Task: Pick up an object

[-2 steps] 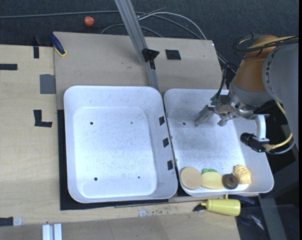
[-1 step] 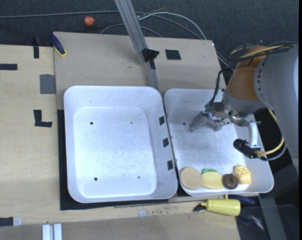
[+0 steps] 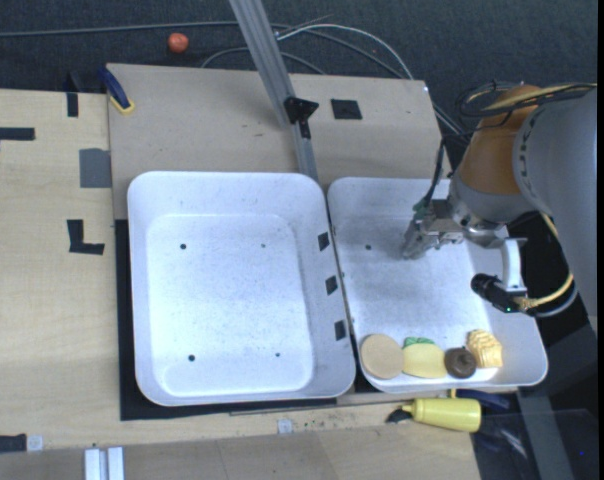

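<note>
A single fixed camera sits above the bench (image 3: 42, 268) and looks down at a slant, far enough back to take in both bins whole. The left bin (image 3: 142, 268) lies near the frame's middle, the right bin (image 3: 382, 208) toward the right side. Dark floor (image 3: 402, 8) fills the top strip, so the view tilts away from the near bench edge at the bottom. The arm (image 3: 542, 158) enters from the right, close under the lens and looming large. A grey pole (image 3: 267, 48) slants in from the top
</note>
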Available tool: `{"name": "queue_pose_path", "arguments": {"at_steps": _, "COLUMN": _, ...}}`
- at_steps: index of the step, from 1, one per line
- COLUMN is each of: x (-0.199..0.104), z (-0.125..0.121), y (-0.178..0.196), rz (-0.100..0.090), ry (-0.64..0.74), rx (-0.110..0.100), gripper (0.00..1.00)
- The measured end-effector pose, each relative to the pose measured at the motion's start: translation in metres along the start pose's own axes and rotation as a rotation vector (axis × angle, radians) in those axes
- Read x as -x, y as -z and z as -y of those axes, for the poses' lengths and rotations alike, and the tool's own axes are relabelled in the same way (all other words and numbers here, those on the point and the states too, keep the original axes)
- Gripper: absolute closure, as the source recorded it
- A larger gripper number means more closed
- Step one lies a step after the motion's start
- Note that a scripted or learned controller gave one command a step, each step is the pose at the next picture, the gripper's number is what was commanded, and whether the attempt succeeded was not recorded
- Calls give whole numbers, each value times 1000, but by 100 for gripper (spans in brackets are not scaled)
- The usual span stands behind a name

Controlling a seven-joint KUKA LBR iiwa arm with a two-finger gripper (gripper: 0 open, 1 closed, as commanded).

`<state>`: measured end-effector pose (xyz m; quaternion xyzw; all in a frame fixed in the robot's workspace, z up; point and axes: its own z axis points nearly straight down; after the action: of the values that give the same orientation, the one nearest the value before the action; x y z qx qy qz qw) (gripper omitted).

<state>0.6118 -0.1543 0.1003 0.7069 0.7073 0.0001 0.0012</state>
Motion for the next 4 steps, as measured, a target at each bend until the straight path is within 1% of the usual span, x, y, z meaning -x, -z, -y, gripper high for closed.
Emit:
{"name": "queue_pose_path", "arguments": {"at_steps": 1, "x": 3, "z": 8, "y": 47, "rz": -1, "ry": -1, "rx": 1, "gripper": 100}}
{"name": "queue_pose_path", "arguments": {"at_steps": 2, "x": -3, "z": 3, "y": 108, "rz": -1, "ry": 0, "rx": 3, "gripper": 100}}
{"name": "queue_pose_path", "arguments": {"at_steps": 3, "x": -3, "z": 3, "y": 160, "rz": -1, "ry": 0, "rx": 2, "gripper": 100}}
{"name": "queue_pose_path", "arguments": {"at_steps": 4, "x": -52, "z": 14, "y": 144, "rz": -3, "ry": 3, "rx": -3, "gripper": 100}}
